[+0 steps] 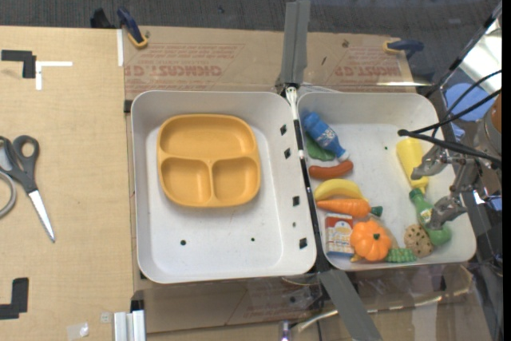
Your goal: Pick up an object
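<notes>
You are looking at a lab bench — cardboard [64,196] taped with markers, clamps [132,28], two white bins [152,251], scissors [30,180], toy food [369,239].

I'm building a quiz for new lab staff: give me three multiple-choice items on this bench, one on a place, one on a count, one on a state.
1. Where does the orange toy pumpkin lie?
A. left bin
B. right bin
C. on the cardboard

2. How many compartments has the yellow plastic divided plate?
A. two
B. three
C. five

3. How are the grey-handled scissors lying?
A. blades closed
B. blades spread wide
C. stuck upright

Answers: 1 B, it sits near the right bin's front wall; 2 B, one wide section above two smaller; 3 A, the blades form one point.
</notes>
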Controlling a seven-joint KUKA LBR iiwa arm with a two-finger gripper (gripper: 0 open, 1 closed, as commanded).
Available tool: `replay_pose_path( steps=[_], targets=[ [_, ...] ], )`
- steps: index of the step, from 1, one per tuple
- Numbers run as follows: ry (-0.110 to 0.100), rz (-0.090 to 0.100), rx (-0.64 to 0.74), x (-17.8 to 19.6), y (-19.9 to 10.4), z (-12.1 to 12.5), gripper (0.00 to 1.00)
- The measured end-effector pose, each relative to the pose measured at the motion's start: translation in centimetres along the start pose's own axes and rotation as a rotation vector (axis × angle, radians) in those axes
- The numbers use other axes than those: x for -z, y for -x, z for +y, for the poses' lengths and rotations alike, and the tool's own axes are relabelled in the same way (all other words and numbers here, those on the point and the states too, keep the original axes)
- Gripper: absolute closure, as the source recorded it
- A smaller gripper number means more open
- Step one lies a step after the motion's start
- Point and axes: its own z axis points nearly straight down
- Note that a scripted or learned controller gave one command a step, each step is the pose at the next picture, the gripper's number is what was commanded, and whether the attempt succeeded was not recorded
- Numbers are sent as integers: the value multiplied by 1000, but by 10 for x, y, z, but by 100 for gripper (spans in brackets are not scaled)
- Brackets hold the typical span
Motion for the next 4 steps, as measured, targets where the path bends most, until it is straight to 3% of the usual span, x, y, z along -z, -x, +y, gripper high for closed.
replay_pose_path(
  steps=[1,2,3,4],
  targets=[
    [0,1,-6,-130,23,-34,0],
    [-1,-5,-95,-137,44,-48,0],
    [-4,-9,-92,-127,46,-47,100],
    [-3,-9,-92,-127,46,-46,0]
  ],
)
